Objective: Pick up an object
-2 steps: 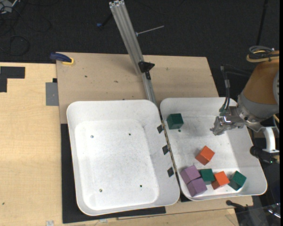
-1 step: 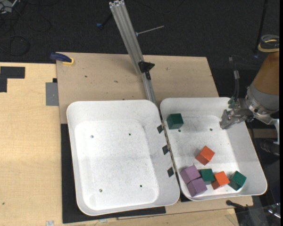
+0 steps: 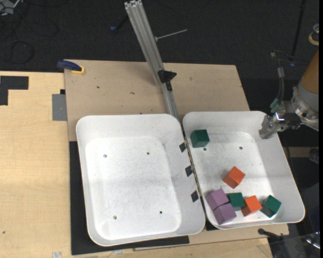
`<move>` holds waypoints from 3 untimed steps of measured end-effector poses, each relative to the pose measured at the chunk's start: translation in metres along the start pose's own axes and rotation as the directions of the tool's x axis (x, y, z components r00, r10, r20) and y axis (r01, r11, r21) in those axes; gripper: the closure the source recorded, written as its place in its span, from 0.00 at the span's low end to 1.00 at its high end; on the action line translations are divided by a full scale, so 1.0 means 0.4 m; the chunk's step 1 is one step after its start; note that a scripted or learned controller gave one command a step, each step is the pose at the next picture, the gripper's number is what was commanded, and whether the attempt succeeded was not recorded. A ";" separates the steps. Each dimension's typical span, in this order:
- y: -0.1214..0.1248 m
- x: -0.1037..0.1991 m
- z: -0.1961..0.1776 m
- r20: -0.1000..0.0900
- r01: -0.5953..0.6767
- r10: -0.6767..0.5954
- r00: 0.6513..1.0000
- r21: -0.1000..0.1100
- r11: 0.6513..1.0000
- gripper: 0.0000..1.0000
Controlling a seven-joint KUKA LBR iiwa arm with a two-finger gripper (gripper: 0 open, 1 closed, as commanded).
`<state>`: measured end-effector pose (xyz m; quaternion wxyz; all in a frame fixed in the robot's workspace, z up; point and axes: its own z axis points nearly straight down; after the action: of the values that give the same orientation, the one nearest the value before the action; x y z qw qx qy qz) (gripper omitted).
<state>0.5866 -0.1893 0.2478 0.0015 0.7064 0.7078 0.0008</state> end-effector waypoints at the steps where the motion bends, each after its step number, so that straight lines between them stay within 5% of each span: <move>1: -0.017 0.116 0.012 -0.004 0.001 -0.001 1.000 0.007 1.000 1.00; 3: -0.030 0.398 0.003 -0.004 0.002 -0.002 1.000 0.008 1.000 1.00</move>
<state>0.5743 -0.0300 0.2461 -0.0026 0.7055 0.7087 -0.0006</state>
